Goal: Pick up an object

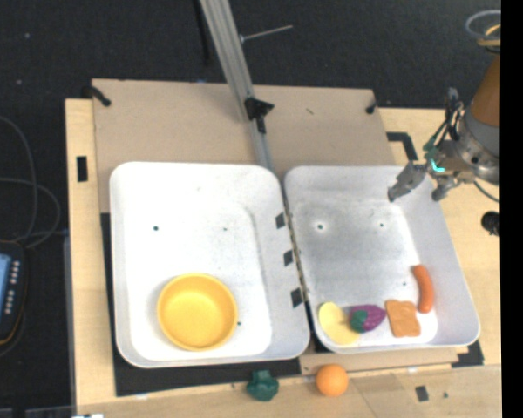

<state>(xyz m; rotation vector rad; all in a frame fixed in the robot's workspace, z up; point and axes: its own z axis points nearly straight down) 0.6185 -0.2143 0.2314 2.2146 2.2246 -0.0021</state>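
The arm comes in from the right, orange band up by the edge, wrist bent down toward the far right corner of the right bin (349, 198). The jaws (423, 184) hang over that bin's upper right rim, the two fingers spread apart with nothing between them.

The candidates sit well away from it, bunched along the near wall of the right bin: a yellow disc (331, 320), a purple piece (366, 318) touching it, an orange block (404, 318) just beside that, and a sausage (424, 287) up against the right wall. They look to have gathered against the walls, which would make a clean grip awkward.

Over in the left bin (192, 207) a yellow bowl (197, 311) rests near the front. An orange ball (331, 380) and a green piece (262, 386) lie on the surface, outside both bins, by the front edge.

No pick has begun; the arm looks poised high, and would need to travel toward the near wall and drop.
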